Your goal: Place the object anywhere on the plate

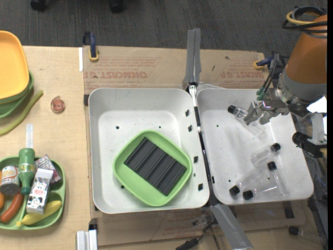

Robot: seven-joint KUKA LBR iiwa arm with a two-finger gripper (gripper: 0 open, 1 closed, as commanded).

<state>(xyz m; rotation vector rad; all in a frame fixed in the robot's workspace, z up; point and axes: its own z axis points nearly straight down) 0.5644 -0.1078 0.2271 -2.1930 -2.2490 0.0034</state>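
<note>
While the green plate (152, 168) lies near in the left bin (104, 139), carrying a dark ribbed slab (155, 164), clear black-capped vials (260, 177) lie loose in the right bin (296, 191). Farther back, the gripper (258, 111) hangs beside one vial (237, 111); its closure cannot be judged. Judgement: picking stage; next, secure a vial.

Bench (57, 134) is a light wood top, and everything on it lies left of the claw (255, 113). Two white bins side by side: the right bin (291, 191) just under the claw, the left bin (104, 191) further left. Way off left there's a green food tray (57, 212), stacked yellow and green plates (10, 72), and a small pink thing (58, 104).
</note>
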